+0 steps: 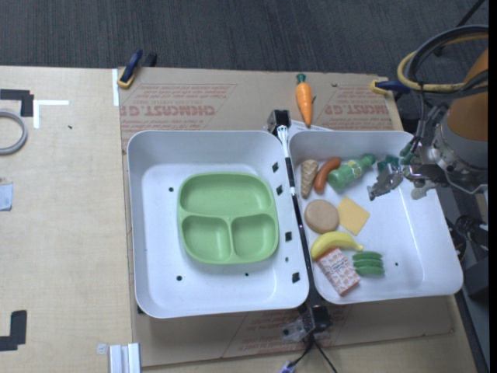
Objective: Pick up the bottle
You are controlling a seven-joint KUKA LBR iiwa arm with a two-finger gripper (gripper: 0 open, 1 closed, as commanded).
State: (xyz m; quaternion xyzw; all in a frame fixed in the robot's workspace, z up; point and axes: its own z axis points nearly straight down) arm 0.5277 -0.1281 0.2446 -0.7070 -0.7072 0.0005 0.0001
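the green bottle (349,172) is seen lying on its side in the upper part of the right bin (419,274), its cap end turned toward the right. it is flanked closely on its left by a red sausage (327,174), beside which a bread roll (309,176) is laid. just below, a round tan cookie (321,215) and a yellow cheese slice (353,216) are found, and further down a banana (334,244), a red carton (339,271) and green pea pods (368,263) are crowded together. the claw (385,182) is held just right of the bottle, near its cap, with nothing gripped; whether its fingers are apart cannot be told. a green divided plate (228,217) is set in the left bin (151,231). on the worktop (62,247) behind the bins a toy carrot (303,98) is placed.
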